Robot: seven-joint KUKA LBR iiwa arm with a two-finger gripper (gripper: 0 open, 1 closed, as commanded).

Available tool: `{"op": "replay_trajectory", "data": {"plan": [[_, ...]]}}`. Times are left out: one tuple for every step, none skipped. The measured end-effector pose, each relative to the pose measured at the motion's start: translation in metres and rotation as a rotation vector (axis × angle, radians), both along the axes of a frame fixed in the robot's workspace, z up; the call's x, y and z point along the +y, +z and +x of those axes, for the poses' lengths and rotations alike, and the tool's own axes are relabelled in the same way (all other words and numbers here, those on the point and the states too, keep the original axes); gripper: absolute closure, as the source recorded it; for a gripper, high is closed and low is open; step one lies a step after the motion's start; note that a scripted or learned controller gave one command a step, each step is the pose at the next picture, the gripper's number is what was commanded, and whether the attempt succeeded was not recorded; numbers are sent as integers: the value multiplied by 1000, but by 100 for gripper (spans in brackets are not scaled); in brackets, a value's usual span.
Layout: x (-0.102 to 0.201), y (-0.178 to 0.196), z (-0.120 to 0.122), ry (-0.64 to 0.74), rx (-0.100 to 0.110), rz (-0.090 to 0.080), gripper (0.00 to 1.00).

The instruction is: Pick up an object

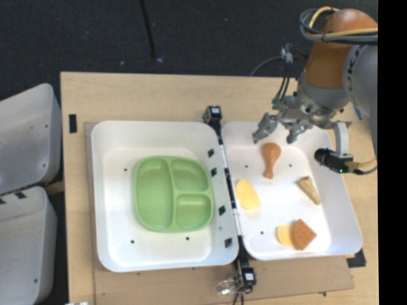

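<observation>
Wooden bench (159,97) w/ two white bins side by side on it. Left bin (105,170) & right bin (337,221) touch along the middle, both flat on top.

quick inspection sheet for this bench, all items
surface: wooden bench bearing left bin and right bin, side by side
job's things: drumstick, yellow piece, wedge, brown piece on a yellow slice, all in right bin
clutter: green tray in left bin
grippers: gripper open, above drumstick, holding nothing
cables: loops at the arm's wrist
surroundings: dark floor
</observation>
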State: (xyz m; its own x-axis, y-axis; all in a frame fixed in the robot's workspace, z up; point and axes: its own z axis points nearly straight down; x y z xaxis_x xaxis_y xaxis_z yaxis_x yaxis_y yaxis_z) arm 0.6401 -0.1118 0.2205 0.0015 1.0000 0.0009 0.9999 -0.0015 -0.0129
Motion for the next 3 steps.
{"op": "replay_trajectory", "data": {"plan": [[0, 8, 3, 2, -14, -1, 0], [1, -54, 5, 1, -11, -3, 0], [-5, -115, 1, 0, -10, -3, 0]]}}
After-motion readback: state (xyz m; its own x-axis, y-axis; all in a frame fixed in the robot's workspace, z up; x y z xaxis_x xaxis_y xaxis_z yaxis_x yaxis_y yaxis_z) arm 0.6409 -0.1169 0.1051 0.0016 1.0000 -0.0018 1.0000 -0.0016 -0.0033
